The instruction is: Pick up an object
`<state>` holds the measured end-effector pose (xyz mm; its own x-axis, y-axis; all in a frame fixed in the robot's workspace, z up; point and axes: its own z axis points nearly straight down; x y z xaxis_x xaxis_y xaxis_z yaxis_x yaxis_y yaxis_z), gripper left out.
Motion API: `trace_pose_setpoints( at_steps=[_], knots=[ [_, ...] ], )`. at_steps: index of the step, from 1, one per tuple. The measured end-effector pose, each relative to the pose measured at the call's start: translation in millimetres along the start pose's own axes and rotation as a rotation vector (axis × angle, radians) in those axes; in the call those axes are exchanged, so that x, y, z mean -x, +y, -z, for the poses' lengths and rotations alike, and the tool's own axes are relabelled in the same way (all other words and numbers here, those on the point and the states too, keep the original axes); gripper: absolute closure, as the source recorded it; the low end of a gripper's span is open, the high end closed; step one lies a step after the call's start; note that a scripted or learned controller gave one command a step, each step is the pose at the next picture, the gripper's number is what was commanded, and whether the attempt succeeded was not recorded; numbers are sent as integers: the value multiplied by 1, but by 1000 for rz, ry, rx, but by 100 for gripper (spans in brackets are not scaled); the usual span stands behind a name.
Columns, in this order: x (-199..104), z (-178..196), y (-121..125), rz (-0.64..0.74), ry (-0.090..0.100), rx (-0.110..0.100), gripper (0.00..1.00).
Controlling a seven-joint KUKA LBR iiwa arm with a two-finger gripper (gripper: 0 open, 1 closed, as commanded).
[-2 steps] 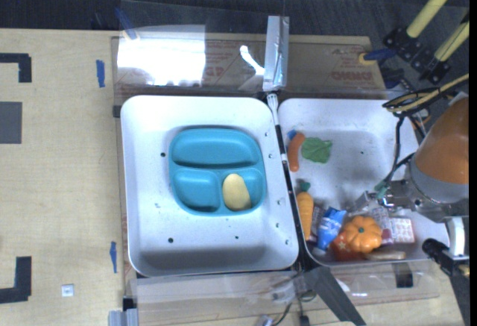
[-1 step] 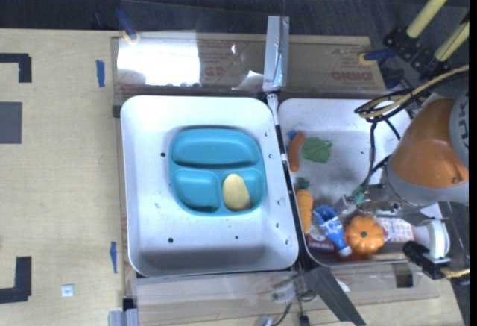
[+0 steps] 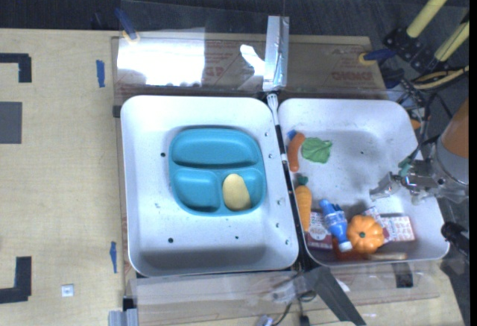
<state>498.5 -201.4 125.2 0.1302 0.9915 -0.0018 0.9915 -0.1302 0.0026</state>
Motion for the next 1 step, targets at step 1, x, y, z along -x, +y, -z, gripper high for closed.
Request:
trace_pose_setpoints(
  at_steps=[1],
  knots=[
    [-35,-38,-22,49,0,4,0]
  ],
)
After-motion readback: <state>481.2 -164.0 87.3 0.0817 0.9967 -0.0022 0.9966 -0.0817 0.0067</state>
